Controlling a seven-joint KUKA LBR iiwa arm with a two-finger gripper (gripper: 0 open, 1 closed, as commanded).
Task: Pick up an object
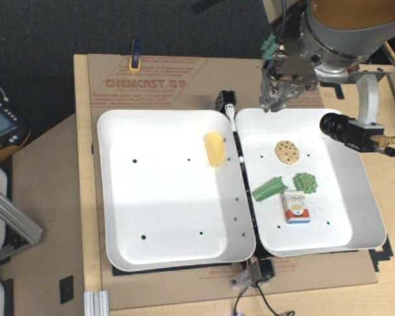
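My gripper (274, 101) hangs over the far edge of the right bin (355, 176), with nothing visible between its fingers. In that bin lie a round chocolate-chip cookie (287, 152), a green pod-shaped piece (268, 189), a green leafy broccoli-like piece (305, 182) and a small red, white and blue carton (296, 207). The cookie is the closest of these, a little nearer the camera than the gripper. A pale yellow banana-like piece (214, 149) rests in the left bin (145, 196) near its right wall.
A black camera-like unit (345, 130) on a grey bracket juts over the right bin's far right side. A small black clamp (225, 101) sits at the far end of the divider between the bins. A blue and yellow clip (135, 59) stands on the cardboard sheet behind.
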